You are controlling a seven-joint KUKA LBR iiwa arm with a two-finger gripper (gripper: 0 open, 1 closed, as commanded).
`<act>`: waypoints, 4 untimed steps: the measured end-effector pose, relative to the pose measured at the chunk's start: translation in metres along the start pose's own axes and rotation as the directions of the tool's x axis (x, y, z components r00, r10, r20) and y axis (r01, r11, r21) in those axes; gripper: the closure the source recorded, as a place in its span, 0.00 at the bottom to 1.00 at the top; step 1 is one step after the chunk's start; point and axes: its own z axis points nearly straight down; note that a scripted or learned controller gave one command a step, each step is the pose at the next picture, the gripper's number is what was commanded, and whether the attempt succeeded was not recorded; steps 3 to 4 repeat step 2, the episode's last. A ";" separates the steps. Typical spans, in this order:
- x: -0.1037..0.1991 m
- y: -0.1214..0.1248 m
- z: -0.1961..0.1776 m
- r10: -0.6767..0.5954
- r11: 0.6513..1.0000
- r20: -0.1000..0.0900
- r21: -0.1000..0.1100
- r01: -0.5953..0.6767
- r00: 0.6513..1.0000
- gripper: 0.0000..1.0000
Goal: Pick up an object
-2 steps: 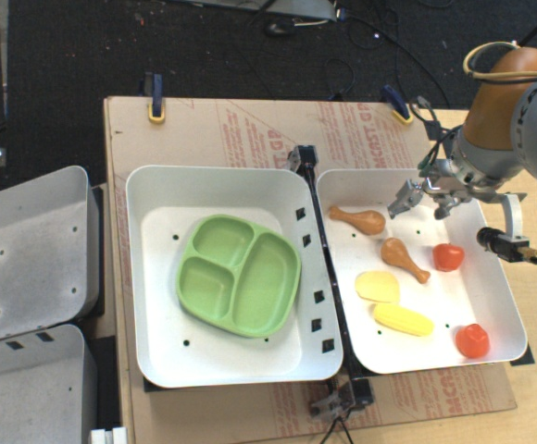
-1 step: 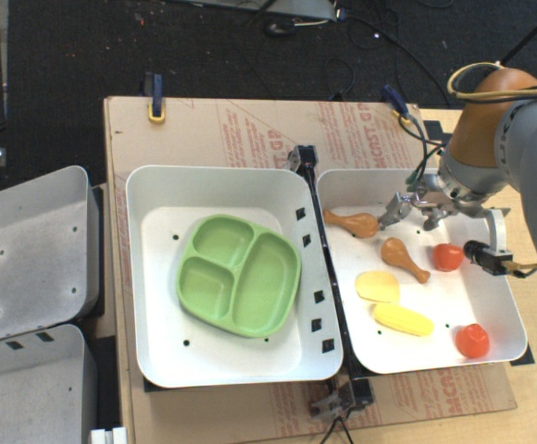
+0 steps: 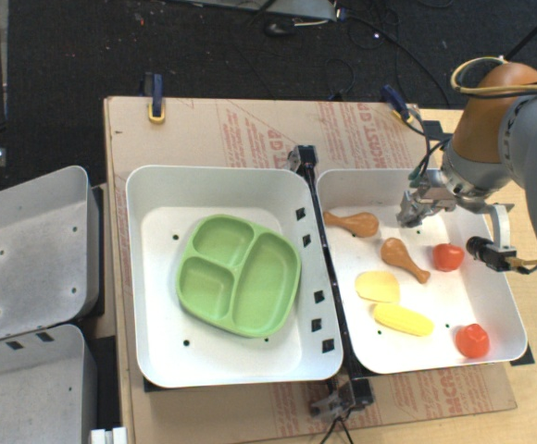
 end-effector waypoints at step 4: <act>0.003 0.010 -0.085 0.002 1.000 0.000 -0.006 -0.002 1.000 1.00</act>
